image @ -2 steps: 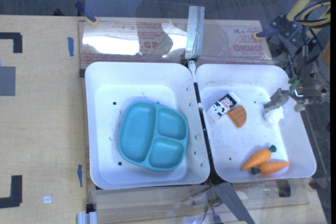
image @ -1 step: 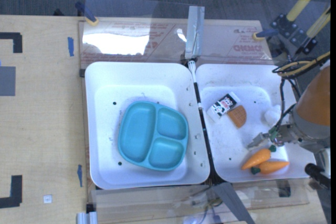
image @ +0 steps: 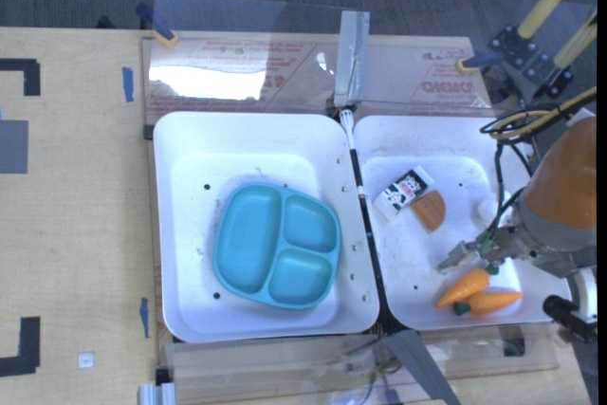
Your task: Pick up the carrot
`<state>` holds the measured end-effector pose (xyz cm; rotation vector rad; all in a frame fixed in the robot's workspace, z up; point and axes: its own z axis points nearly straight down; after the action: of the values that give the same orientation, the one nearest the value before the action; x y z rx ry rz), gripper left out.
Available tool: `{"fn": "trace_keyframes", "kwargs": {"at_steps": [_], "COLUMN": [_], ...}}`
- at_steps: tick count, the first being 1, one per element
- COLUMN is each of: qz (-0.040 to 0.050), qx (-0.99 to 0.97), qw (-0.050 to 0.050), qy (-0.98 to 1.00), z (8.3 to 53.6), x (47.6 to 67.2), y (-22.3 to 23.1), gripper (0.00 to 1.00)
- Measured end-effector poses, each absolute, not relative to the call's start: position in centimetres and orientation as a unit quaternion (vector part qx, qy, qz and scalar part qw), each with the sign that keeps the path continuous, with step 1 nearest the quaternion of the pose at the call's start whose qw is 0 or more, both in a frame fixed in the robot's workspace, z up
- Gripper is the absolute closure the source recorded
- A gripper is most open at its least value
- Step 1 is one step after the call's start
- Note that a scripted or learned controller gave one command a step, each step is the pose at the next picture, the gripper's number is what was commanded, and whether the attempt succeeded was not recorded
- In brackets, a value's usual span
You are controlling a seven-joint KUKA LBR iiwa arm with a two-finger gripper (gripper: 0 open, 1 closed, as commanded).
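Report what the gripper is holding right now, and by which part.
Nothing is visibly held. The gripper sits just above the orange toy carrot in the right white bin, and the carrot lies on the bin floor, not between the fingers.

Blue divided tray in left bin; black-and-white carton touching perhaps a cookie in right bin.

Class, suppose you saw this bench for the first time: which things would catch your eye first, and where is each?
The blue divided plate fills the middle of the left bin. In the right bin's near corner lie two orange carrots, with the gripper just above them. A small black-and-white carton and a brown piece sit further back.
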<state>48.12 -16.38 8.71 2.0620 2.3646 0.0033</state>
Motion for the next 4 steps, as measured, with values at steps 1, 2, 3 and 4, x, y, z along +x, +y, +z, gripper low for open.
{"fn": "trace_keyframes", "kwargs": {"at_steps": [1,2,3,4], "qz": [0.0031,0.003,0.0039,0.0033], "qx": [0.659,0.648,0.648,0.649], "qw": [0.001,0.002,0.006,0.005], "qy": [0.752,0.762,0.761,0.761], "z": [8.7,8.8,9.9,9.8], "x": [48.2,48.2,48.4,48.4], "y": [-20.2,-12.8,-12.9,-12.9], "gripper": [0.0,0.0,1.0,0.0]}}
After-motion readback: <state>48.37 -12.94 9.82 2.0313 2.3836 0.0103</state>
